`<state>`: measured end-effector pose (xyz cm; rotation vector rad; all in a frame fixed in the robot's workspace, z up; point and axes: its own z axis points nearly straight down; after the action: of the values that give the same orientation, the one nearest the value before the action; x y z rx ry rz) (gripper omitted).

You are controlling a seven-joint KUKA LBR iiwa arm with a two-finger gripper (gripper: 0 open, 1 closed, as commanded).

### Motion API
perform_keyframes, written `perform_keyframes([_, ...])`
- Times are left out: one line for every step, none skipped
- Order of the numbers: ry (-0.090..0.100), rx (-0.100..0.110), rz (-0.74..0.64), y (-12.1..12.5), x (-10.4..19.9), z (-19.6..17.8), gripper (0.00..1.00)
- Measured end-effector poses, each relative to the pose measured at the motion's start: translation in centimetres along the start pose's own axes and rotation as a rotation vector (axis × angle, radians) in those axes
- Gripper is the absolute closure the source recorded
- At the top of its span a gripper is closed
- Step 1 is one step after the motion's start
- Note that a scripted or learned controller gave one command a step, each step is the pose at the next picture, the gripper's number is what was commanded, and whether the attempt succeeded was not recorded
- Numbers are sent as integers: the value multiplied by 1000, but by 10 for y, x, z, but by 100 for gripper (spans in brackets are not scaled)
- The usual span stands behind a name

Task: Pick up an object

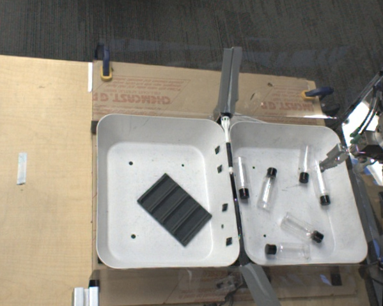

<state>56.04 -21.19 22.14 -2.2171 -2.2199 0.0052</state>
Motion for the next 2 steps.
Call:
perform_keyframes([-1,-1,62,50,6,95,0])
perform_keyframes([-1,-2,12,64,7,131,0])
